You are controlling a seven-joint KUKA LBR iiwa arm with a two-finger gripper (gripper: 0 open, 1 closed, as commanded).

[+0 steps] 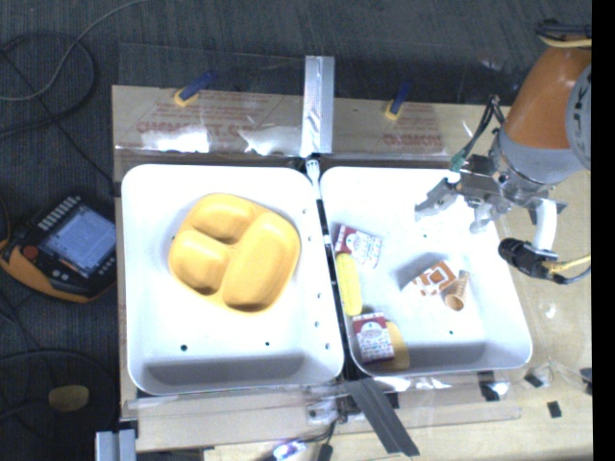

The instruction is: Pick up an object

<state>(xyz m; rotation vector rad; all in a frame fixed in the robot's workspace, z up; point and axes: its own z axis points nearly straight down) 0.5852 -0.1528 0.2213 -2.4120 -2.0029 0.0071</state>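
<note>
Gripper (452, 203) open, empty, hovering over the right bin's (500, 353) far edge. Approach step: it must descend onto the cone (455, 291).

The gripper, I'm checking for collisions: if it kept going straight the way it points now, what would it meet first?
The gripper points down into the right bin, over bare white floor. It would likely meet that floor first, though depth is unclear from above.

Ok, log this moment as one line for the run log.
stage: approach | gripper: over right bin, far side, holding nothing | nearest item: brown-white packet | left bin: yellow object
</note>
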